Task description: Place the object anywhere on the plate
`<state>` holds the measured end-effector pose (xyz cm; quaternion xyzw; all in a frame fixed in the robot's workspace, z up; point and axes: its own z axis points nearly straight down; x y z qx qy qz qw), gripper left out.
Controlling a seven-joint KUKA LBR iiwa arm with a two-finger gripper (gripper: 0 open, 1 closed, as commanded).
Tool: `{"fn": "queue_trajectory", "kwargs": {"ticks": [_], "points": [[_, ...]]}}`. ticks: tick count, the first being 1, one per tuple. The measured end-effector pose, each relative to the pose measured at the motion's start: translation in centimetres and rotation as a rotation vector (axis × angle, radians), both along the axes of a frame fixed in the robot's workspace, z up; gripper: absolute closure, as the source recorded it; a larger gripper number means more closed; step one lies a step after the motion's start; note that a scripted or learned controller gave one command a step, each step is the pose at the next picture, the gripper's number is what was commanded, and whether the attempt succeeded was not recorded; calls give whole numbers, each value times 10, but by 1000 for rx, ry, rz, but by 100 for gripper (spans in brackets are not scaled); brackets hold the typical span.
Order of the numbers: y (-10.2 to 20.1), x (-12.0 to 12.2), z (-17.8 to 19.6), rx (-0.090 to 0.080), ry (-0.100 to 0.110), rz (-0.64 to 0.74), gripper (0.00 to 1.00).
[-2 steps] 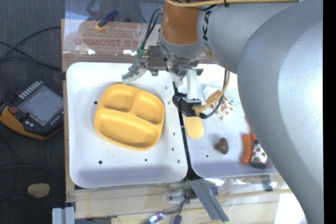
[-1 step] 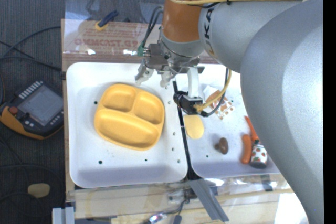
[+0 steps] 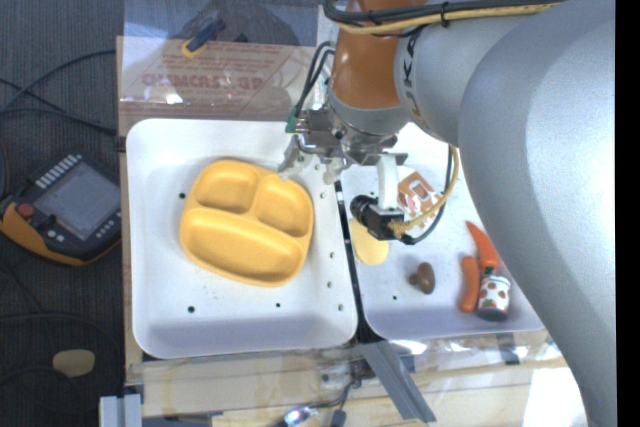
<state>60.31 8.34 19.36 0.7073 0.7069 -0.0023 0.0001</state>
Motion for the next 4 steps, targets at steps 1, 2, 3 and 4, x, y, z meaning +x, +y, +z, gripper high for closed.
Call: {"fn": "queue_trajectory", "kwargs": {"ticks": [1,2,3,4], "points": [[0,0,0,1,0,0,0],[-82,4,155,-1,-3,-2,0],[-82,5,163,-4,-1,-1,100],[-36,-19,37,3,1,3,100]]}}
